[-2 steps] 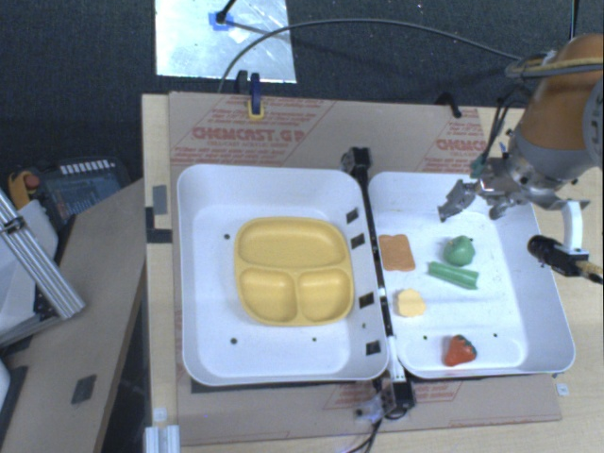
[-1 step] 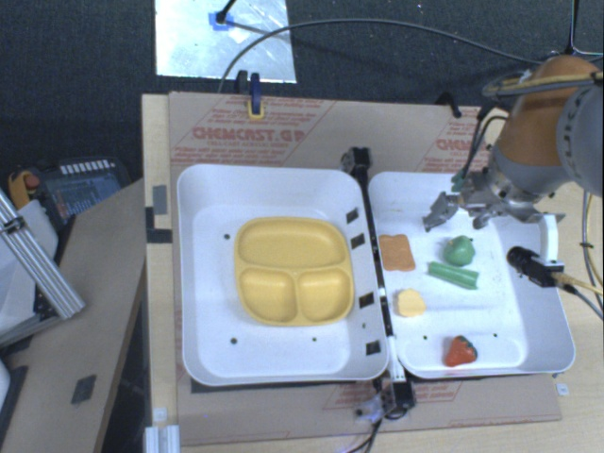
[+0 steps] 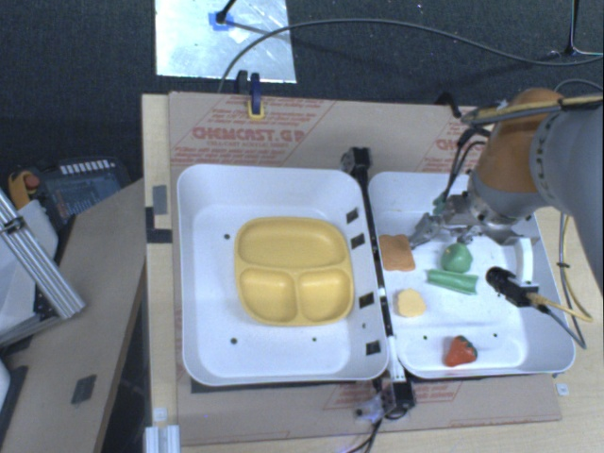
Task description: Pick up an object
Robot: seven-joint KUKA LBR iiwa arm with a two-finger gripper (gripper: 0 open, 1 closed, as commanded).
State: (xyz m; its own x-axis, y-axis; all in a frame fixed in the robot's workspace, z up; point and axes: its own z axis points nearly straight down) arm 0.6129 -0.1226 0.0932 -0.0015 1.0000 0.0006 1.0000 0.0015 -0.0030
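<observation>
Showing a bench (image 3: 396, 125) across most of the frame, bearing two shallow white bins side by side, presumably to keep loose pieces from sliding out of reach. At centre left, left bin (image 3: 203, 281), holding a yellow divided tray (image 3: 288, 270), laid flat and roughly square to the walls, well apart from the picking area. At centre right, right bin (image 3: 528, 338), gathering five small pieces loose on its floor, none stacked, hence open to an approach from above. Reaching in from the upper right, grey arm (image 3: 566, 159) with orange band (image 3: 510, 149), angled down over the upper half of the right bin, likely to bring the gripper (image 3: 445, 237) low over the pieces. Fingers (image 3: 427, 234) seemingly parted, with nothing visible between them; judged open and gripping nothing.

Lying just below the gripper in the frame, green round piece (image 3: 459, 256), the probable target: close beside the fingertips, not between them, contact not discernible. Just below that, green long piece (image 3: 451, 280), aslant; touching the round one or not, impossible to tell. Left of both, near the divider, tan flat slab (image 3: 397, 252); lower, pale yellow disc (image 3: 410, 302); lowest, red piece (image 3: 461, 350), well apart from the gripper. Calling next, by this reading, for a slight shift down-frame and a descent before closing.
</observation>
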